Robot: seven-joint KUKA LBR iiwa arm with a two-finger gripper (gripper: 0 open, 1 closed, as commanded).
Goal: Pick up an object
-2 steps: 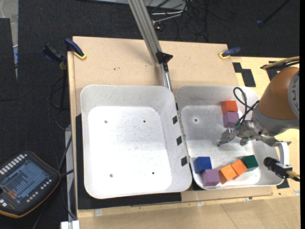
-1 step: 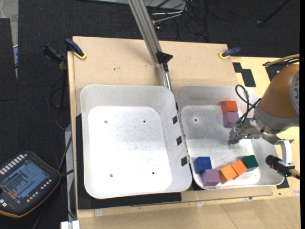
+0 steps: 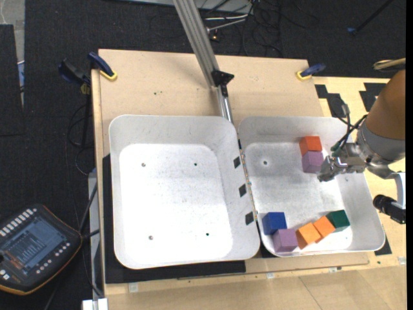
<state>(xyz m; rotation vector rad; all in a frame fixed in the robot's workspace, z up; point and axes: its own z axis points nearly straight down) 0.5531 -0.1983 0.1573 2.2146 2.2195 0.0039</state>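
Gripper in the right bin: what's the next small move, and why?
Probably a short nudge toward the purple block, then down over it. The gripper sits right beside that block's edge, not over it, and nothing shows between its fingers. An orange block touches the purple one behind, so come in carefully.

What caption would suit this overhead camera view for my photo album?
Robot arm's gripper poised beside a purple block in the right bin, five more colored blocks nearby.

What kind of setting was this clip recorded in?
Most likely a robotics lab bench: two white bins on a clamped board, a teach pendant on the dark floor, loose cables, and coloured blocks.
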